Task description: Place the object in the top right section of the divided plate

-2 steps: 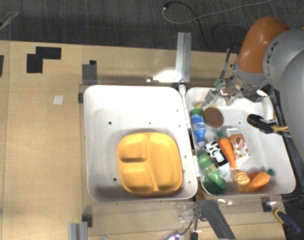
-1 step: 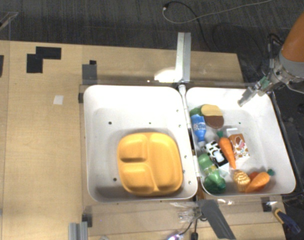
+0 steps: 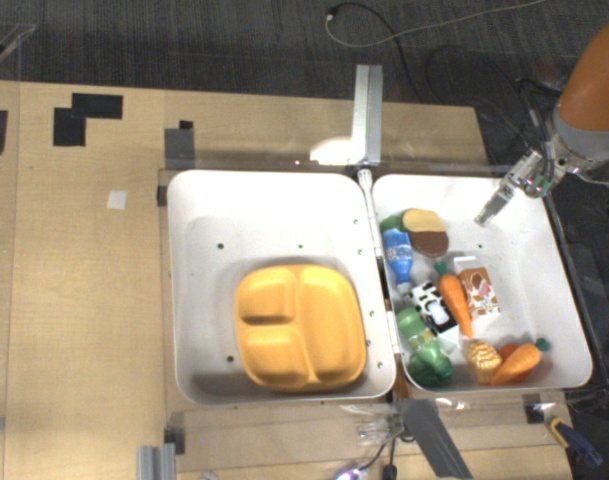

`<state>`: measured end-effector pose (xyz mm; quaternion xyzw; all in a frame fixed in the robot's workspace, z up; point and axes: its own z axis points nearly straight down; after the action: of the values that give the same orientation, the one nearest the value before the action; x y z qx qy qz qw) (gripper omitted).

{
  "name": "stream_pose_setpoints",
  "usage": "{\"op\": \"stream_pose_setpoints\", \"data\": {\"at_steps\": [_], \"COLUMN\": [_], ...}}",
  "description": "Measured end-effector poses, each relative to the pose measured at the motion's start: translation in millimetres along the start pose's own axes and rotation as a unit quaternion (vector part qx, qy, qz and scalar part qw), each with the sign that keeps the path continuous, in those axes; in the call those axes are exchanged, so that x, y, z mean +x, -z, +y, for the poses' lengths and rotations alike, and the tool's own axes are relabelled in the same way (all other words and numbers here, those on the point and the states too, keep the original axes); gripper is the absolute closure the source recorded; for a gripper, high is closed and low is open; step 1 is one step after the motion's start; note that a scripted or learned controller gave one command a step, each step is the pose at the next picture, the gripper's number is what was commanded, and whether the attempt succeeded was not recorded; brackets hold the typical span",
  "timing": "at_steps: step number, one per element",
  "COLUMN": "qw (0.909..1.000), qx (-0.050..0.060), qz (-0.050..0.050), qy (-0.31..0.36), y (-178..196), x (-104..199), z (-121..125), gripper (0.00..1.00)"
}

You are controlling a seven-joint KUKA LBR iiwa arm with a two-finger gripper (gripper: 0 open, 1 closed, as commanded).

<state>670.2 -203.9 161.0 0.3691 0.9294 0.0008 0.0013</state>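
Note:
The yellow divided plate (image 3: 300, 324) lies in the left bin (image 3: 214, 228), toward its front, with nothing in any of its sections. My gripper (image 3: 491, 210) hangs over the back right of the right bin (image 3: 569, 298), tilted down to the left, above bare white floor. It stands right of a tan and brown round piece (image 3: 427, 231) and apart from it. Nothing shows in its grasp.
The right bin holds a loose pile: a blue bottle (image 3: 397, 252), an orange carrot (image 3: 455, 304), a small red and white box (image 3: 479, 293), a black and white toy (image 3: 435, 308), green pieces (image 3: 426, 356) and a second carrot (image 3: 518, 361). A metal post (image 3: 368, 118) stands behind the bins.

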Motion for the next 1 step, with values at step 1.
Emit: {"op": "stream_pose_setpoints", "data": {"at_steps": [1], "qw": [0.9796], "qx": [-0.002], "qz": [-0.004], "qy": [0.201], "y": [-72.5], "x": [26.2], "z": [-25.9], "gripper": [0.00]}}
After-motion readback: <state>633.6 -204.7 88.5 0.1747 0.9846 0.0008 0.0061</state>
